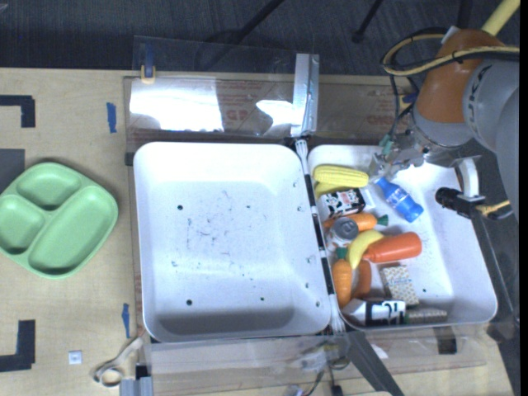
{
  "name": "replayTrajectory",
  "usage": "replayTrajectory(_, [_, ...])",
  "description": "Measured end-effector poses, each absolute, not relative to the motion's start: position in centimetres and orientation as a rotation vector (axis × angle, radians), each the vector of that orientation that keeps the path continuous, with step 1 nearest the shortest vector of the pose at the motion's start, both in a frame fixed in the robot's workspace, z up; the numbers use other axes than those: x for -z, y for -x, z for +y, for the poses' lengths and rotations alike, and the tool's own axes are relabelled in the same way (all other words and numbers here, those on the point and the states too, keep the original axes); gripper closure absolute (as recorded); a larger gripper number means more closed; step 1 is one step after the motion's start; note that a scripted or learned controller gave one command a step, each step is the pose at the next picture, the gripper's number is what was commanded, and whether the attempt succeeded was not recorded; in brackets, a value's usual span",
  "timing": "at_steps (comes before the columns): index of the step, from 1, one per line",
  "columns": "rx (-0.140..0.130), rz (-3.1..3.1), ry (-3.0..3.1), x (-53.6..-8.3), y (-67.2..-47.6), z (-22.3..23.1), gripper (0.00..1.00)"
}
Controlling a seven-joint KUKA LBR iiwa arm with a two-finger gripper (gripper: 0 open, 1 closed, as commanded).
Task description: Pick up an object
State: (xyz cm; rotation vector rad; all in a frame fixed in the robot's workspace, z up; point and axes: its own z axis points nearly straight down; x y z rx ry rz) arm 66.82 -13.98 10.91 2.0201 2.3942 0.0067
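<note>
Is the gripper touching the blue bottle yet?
Cannot tell. In the camera view the gripper sits right above the blue bottle in the right bin, and no clear gap or contact shows between them.

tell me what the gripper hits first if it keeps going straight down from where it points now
Probably the blue bottle, which lies just below the gripper near the back of the right bin, with the yellow corn a little to its left. Depth from this slanted view is uncertain.
</note>
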Motion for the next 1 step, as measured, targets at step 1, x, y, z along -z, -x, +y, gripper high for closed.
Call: replayTrajectory(1, [-0.004, 2.533, -1.853, -21.99, -66.78, -7.84, 1.00])
